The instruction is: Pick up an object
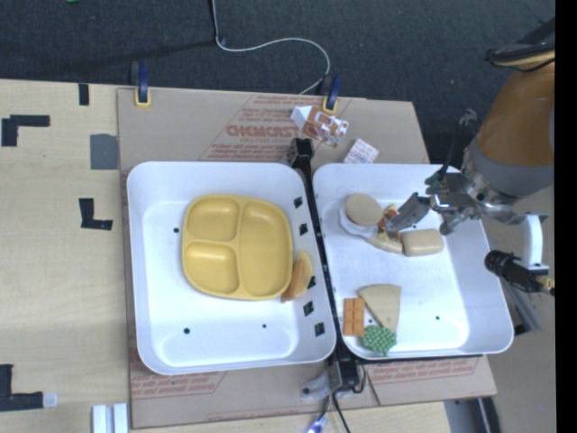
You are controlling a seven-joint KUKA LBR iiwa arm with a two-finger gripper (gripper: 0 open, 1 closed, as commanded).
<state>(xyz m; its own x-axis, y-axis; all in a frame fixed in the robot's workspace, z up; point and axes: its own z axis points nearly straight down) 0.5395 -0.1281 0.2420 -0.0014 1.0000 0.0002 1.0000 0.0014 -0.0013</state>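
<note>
The arm [518,124] is cut off by the right edge; the gripper [416,213] hides part of the pale food pieces [397,228] under it; its fingers are too blurred to read; the far cable [261,39] leaves the top edge.

Two white bins [149,269] side by side on a sheet of brown cardboard [252,129] with red print, atop a pale wooden bench [54,278]. Dark carpet [270,7] behind, crossed by a thin white cable [270,45]. Small clamps [141,90] at the cardboard's far edge.
</note>
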